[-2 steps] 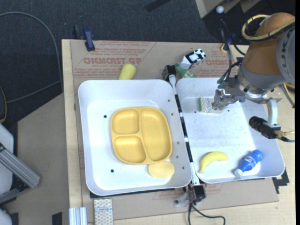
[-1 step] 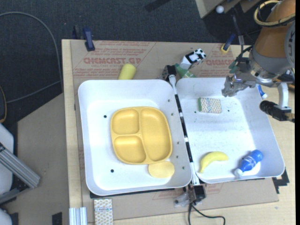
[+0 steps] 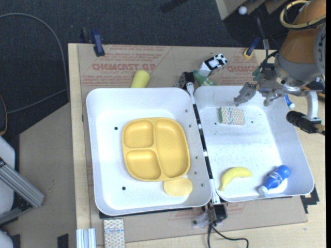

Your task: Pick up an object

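Overall, two white bins are seen side by side on the bench (image 3: pixel 77 138), largest first. The left bin (image 3: pixel 103 154) is taken up mostly by a yellow divided tray (image 3: pixel 155 150), with a pale yellow disc (image 3: pixel 178 187) touching the tray's near edge. The right bin (image 3: pixel 289 154) is reached by the arm (image 3: pixel 302 40) from the upper right. The gripper (image 3: pixel 257 93) is held low over the bin's far edge, its fingers spread apart with nothing seen between them. A green-and-white sponge (image 3: pixel 231 116) is noted just below and left of the fingertips, not touched. A banana (image 3: pixel 234 176) lies near the bin's front edge, and a blue bottle (image 3: pixel 274 179) lies tilted in the front right corner, apart from the banana. A yellow cylinder (image 3: pixel 140 78) rests on the bench behind the left bin.
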`<state>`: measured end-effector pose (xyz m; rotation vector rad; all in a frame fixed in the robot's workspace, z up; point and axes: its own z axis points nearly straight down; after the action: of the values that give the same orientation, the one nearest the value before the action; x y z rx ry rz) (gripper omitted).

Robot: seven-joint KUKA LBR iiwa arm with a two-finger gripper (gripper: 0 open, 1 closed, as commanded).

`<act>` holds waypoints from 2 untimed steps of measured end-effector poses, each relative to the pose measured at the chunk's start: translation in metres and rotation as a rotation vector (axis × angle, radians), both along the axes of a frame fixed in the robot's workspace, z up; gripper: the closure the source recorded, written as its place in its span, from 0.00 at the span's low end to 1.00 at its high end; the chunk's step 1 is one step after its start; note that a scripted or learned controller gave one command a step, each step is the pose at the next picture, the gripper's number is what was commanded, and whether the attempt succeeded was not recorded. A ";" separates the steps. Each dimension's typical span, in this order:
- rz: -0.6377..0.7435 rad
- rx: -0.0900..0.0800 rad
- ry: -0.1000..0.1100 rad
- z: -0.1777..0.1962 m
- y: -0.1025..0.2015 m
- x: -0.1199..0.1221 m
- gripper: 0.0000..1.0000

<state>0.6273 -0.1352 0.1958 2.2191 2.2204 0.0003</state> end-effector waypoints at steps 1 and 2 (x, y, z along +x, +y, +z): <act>0.001 0.004 0.007 -0.088 0.034 0.030 0.00; 0.000 -0.002 -0.004 -0.106 0.040 0.041 0.00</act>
<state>0.6688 -0.0955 0.0897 2.2160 2.2181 0.0025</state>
